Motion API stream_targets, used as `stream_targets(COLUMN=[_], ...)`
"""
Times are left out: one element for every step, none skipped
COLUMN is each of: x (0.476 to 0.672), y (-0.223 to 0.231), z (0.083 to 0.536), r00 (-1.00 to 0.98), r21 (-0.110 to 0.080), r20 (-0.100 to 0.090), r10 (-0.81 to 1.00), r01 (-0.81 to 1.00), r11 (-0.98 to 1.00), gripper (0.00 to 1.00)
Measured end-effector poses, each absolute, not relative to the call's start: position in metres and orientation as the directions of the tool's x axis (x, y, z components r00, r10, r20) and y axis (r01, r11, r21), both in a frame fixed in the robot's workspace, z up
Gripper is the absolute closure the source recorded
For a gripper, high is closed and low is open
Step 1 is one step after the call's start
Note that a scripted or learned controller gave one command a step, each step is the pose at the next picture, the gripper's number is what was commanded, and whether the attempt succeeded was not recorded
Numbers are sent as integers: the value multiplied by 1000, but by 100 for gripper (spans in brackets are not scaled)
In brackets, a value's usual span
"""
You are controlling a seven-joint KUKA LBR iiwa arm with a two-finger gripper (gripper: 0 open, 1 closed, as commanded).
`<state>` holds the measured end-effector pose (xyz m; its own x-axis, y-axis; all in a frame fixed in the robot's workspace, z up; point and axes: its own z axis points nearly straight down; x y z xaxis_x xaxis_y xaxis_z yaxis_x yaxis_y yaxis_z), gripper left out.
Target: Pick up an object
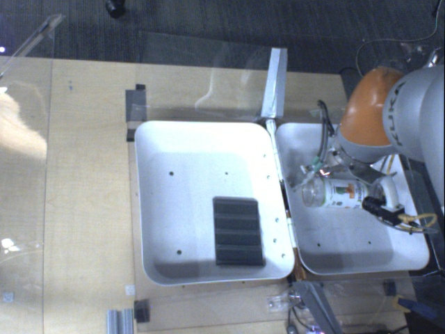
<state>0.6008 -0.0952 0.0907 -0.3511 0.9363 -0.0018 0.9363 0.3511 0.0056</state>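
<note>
With the gripper (321,179) low in the right bin (361,245), finger state can't be told, arm should re-aim at black block (238,231) in left bin (201,145).

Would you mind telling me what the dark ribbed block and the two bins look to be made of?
The dark ribbed block looks like matte black rubber or plastic: no glare, moulded ridges across it. The left bin and right bin look like smooth white plastic or coated metal, with soft sheen and rounded corners.

A black ribbed block (238,231) lies in the left bin (160,186); the hand (321,186) hangs over the right bin (389,249).
</note>
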Motion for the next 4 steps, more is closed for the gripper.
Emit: stream_targets(x=[604,604,610,613], y=[-88,-88,-89,-87], z=[103,103,89,101], r00=[-355,-354,-393,-396], r21=[17,16,11,19], r20=[7,7,-4,-6], r10=[935,935,920,918], r01=[935,935,919,918], r11=[355,354,393,396], gripper=[100,0,0,100])
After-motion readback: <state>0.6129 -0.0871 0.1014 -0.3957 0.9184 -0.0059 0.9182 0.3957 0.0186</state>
